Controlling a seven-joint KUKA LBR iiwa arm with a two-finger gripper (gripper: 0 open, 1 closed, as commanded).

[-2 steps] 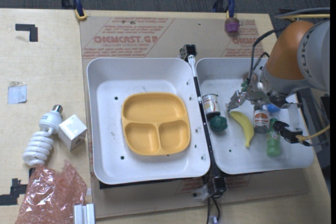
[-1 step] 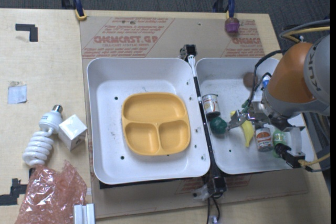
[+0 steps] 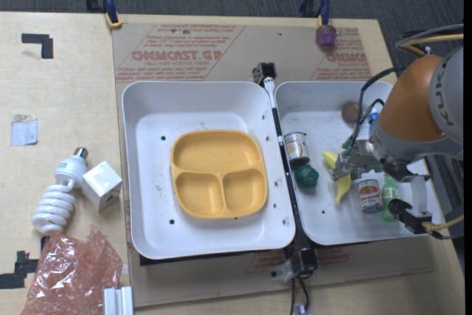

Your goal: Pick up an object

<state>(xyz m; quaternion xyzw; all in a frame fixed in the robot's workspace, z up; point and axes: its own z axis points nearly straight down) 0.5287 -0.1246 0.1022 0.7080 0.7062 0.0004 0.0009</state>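
You've got the arm (image 3: 424, 111) reaching in from the right, hanging over the right bin (image 3: 313, 96). The gripper (image 3: 346, 166) is down low in that bin, right at a yellow banana (image 3: 341, 184), which lies next to a smaller yellow piece (image 3: 330, 158). Honestly you can't tell from up here whether the banana is actually being held, since the wrist blocks most of that spot.

Other stuff in your right bin: a small can (image 3: 295, 146) tucked against the left wall, with a dark green lump (image 3: 306, 175) just below it. A red-labelled can (image 3: 369, 195) stands just right of the banana, and a green thing (image 3: 389, 193) sits beside that can, partly hidden. There's a brown roundish thing (image 3: 349, 111) up near the far side, close to the arm's cables.

Your left bin (image 3: 147, 107) has a yellow three-part tray (image 3: 219, 173) lying flat in the middle.

Outside the bins, on the bench (image 3: 59, 85) to the left, you'll see a spiral bulb (image 3: 57, 197) next to a white cube (image 3: 102, 185), touching or near enough. Below them is a crumpled pink bag (image 3: 70, 277). A purple thing (image 3: 326, 34) sits on the board (image 3: 184, 48) above the right bin, and blue clamps (image 3: 110, 9) hold that board's far edge.
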